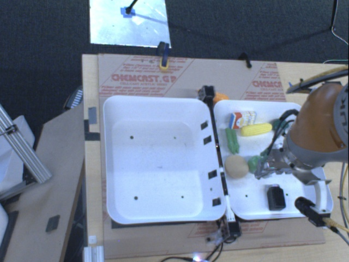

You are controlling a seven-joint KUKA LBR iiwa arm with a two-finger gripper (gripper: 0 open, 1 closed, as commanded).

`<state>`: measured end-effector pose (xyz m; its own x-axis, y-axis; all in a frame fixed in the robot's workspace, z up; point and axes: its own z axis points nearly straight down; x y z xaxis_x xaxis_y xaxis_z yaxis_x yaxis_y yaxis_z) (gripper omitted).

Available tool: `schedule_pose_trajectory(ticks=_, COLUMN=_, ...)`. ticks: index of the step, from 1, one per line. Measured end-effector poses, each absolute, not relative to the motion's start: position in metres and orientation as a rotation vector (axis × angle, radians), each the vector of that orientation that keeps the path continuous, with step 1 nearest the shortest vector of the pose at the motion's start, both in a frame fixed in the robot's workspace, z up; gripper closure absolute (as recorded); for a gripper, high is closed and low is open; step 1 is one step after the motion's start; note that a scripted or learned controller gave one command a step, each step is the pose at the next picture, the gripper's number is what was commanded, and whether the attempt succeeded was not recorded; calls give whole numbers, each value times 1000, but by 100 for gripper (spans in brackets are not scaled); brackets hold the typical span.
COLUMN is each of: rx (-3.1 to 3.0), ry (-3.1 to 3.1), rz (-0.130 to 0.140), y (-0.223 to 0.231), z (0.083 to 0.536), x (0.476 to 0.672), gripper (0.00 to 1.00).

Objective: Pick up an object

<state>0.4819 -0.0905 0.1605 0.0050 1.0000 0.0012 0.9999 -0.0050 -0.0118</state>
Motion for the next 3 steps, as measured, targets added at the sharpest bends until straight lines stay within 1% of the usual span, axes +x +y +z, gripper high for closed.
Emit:
schedule_pose_trajectory(ticks=1, rx=-2222, ry=-2221, rz=0, y=-97, z=81, x=486, gripper=100)
schedule_pose_trajectory(ticks=2, rx=-2212, ry=-2241, rz=-16, y=-20, z=190, x=503, gripper=100)
schedule_pose_trajectory(ticks=3, rx=-2215, ry=-2233, rz=-7, y=2, z=215, x=540, gripper=100)
